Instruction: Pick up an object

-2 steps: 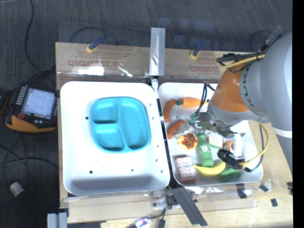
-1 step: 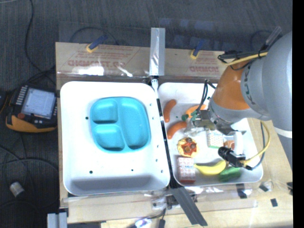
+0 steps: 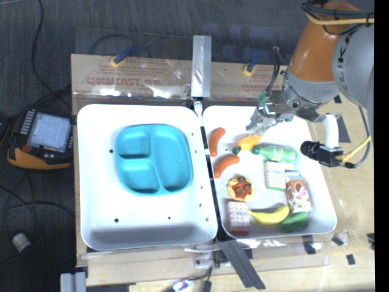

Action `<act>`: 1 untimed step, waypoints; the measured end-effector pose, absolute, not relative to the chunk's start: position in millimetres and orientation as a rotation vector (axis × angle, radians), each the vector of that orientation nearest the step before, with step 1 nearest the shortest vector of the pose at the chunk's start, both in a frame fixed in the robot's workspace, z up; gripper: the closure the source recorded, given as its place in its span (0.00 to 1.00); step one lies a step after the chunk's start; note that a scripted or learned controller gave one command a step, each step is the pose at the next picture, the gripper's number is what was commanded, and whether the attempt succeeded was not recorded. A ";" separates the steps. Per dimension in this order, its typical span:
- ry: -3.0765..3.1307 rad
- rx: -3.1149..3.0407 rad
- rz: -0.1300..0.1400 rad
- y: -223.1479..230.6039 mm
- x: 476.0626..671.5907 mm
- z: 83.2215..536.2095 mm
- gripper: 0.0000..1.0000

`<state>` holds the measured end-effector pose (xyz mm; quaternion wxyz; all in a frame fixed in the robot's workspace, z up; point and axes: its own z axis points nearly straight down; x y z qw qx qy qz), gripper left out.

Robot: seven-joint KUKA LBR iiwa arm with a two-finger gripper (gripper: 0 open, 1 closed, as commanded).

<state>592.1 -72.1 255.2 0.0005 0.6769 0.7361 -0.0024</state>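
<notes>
My gripper (image 3: 263, 119) hangs over the far side of the right bin (image 3: 325, 181), just above and behind an orange carrot-shaped toy (image 3: 249, 142). Beside that toy lies a green bottle (image 3: 277, 154). Two orange-red sausages (image 3: 217, 139) (image 3: 226, 163) rest near the bin's left wall. Nearer the front are a pizza-like piece (image 3: 239, 187), a white packet (image 3: 275, 176), a small carton (image 3: 296, 194), a banana (image 3: 269, 214), a green vegetable (image 3: 293, 222) and a red-and-white box (image 3: 237, 215). I see nothing held in the gripper.
The left bin (image 3: 97, 218) holds a blue divided plate (image 3: 152, 158). A metal divider post (image 3: 201, 66) stands behind the two bins. A handheld pendant (image 3: 42, 135) lies on the floor at the left. The grey and orange arm (image 3: 325, 47) fills the upper right.
</notes>
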 end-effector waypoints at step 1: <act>2.269 2.174 -0.010 -69.5 533.3 236.9 1.00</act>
